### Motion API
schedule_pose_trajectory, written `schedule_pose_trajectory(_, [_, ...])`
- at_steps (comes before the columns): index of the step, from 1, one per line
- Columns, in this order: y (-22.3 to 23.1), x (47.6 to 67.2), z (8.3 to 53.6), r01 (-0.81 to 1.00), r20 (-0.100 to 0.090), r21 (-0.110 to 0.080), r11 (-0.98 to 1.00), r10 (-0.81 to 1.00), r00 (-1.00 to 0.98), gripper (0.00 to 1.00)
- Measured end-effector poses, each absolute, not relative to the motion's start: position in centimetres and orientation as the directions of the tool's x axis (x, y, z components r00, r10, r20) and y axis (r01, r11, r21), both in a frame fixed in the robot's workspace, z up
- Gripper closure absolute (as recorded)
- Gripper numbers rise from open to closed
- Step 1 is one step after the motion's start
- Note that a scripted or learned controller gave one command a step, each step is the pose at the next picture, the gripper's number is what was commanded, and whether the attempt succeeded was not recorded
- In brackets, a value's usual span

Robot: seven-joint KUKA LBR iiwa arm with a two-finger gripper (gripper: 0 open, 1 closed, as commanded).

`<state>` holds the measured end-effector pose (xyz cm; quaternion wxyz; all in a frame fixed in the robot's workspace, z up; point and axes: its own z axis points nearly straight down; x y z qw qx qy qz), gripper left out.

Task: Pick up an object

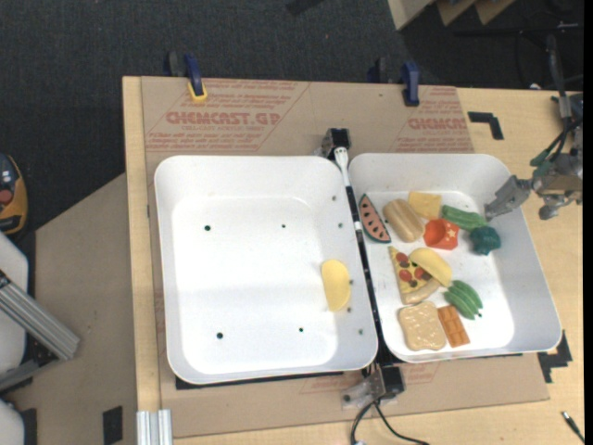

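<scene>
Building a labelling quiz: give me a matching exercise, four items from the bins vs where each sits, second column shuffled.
Items:
1. yellow piece
2. watermelon slice
3. broccoli
4. toast

Places:
A. right bin, near edge, beside the orange stick
B. left bin, by its right wall
C. right bin, far right of the pile, close to the gripper
D. right bin, against its left wall

Pairs: 1-B, 2-D, 3-C, 4-A
</scene>
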<state>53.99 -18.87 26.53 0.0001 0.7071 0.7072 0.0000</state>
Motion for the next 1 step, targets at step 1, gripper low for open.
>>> schedule_pose_trajectory(1, [-19.47, 48.5, 13.37, 1.0, 0.005, -0.011, -0.003, 1.0, 0.003, 0.0])
